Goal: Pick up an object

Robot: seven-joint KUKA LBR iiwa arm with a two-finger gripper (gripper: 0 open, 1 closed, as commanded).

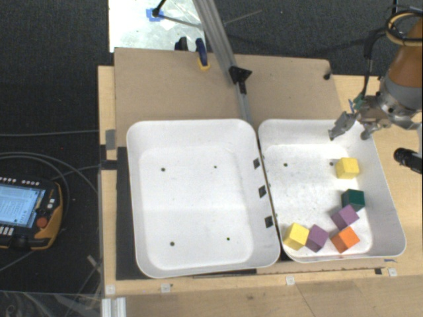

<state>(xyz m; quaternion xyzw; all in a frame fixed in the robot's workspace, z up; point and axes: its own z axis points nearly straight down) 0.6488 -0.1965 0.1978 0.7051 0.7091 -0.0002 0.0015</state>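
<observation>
Blocks lie loose in the right bin (383,177), six of them. One yellow block (347,168) sits alone toward the bin's far right side. A dark green block (353,198) lies nearer the camera by the right wall, and just below it a purple block (344,216) touches an orange block (344,239). Left of those, a second purple block (317,237) and a second yellow block (297,235) sit side by side along the near wall.

Above the bin's far right corner hangs the gripper (351,128), its two fingers spread apart with nothing between them, well clear of the lone yellow block below it. The arm (403,71) comes in from the right, grey at the wrist with an orange band above, cables looping over it.

The left bin (142,177) stands beside the right one, their walls touching. A teach pendant (26,207) with a lit screen lies off the bench to the left.
</observation>
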